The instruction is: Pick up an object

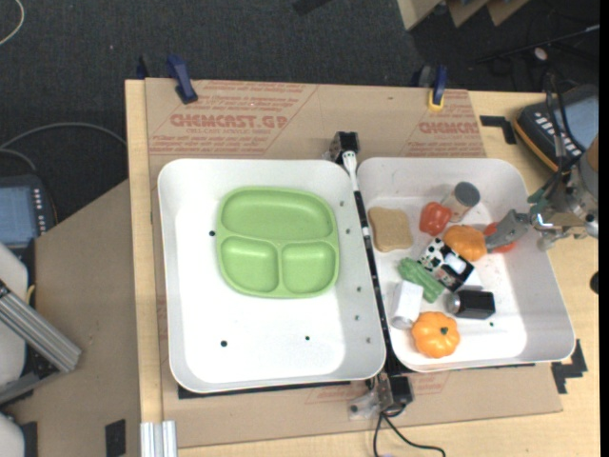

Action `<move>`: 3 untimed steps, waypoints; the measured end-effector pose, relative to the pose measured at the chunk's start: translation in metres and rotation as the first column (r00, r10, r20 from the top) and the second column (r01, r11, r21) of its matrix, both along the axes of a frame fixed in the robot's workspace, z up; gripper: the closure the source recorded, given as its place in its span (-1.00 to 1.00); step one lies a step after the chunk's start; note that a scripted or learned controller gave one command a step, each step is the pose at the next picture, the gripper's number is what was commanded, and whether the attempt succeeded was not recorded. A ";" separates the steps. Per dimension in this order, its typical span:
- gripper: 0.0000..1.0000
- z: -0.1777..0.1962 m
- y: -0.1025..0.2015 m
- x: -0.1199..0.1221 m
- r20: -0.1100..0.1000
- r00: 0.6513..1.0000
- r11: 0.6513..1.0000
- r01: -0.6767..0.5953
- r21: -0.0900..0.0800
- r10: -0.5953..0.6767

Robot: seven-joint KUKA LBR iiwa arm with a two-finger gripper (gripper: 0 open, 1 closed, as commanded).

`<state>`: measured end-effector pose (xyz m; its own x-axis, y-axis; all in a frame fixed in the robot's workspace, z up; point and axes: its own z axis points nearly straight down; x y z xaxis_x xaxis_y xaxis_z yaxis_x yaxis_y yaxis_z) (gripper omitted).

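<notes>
Objects for picking are lying clustered in the right bin: a small orange pumpkin at about six o'clock of the pile, a black block just beside it toward three o'clock, a white cylinder, a green piece, a black-and-white checked toy, an orange fruit, a red pepper-like item, a tan slice of toast at ten o'clock, and a grey disc at twelve o'clock. The left bin is carrying a green divided plate. The pincer is reaching in from three o'clock, hanging at the right bin's three o'clock side, its tip lying near a small red piece and just beside the orange fruit. Whether its fingers are apart or together I cannot tell, and nothing is visibly sitting between them. By my judgement the approach step is in hand, with no grasp made yet. The next move is likely calling for lining up over one separated item, descending cleanly, and avoiding nudging the tightly packed neighbours.
</notes>
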<state>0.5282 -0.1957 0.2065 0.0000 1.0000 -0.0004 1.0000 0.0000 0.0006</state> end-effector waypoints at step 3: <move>1.00 -0.111 0.083 -0.049 0.001 1.000 1.000 0.001 -0.001 -0.001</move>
<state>0.4795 -0.1126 0.0953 0.0012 1.0000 -0.0012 1.0000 -0.0012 0.0017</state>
